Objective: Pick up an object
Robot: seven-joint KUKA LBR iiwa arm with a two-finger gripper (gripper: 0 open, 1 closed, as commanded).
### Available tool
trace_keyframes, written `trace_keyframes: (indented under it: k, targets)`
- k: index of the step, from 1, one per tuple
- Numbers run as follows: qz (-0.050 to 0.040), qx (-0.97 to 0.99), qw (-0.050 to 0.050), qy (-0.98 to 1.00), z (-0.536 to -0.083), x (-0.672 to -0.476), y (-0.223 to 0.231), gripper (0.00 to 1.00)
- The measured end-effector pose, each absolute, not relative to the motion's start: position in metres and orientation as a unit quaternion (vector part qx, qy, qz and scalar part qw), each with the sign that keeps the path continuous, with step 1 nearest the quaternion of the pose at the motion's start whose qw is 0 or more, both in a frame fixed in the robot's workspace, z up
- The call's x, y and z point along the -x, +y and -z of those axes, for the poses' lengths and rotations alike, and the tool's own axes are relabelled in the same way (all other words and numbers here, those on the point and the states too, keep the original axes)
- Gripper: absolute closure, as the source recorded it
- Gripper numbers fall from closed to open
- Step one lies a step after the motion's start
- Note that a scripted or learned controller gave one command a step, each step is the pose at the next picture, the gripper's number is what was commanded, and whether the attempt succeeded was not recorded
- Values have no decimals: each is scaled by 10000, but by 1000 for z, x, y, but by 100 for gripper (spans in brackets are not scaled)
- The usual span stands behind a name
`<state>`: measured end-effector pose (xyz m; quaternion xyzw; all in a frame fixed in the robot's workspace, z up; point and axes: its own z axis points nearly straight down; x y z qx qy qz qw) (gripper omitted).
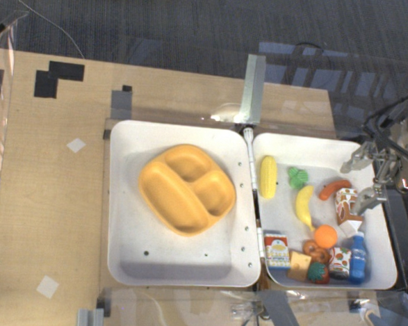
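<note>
Many small toys piled in the right bin (330,148), none lifted. Closest to the gripper (364,180): a red sausage (334,188) and a white cup with red marks (346,203), just beside the lower finger. Fingers spread wide over the bin's right rim, holding nothing. Further in, a yellow banana (304,204), a green lump (298,176) and a yellow corn cob (267,176) by the left wall. Crowded along the front: an orange ball (325,236), a blue bottle (357,258), a little can (340,259), a red and white box (276,249), a tan block (298,264) and a green and red piece (317,272), all touching or nearly so. Next door, a yellow split plate (187,187) alone in the left bin (124,209). Underneath, a wooden bench (42,182) with black tape marks (57,77).
</note>
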<state>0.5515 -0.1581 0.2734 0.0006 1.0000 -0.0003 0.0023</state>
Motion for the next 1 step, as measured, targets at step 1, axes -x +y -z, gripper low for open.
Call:
trace_keyframes:
  k: [1]
  targets:
    - [-1, -2427, -11, 9701, -164, -508, -155, 0]
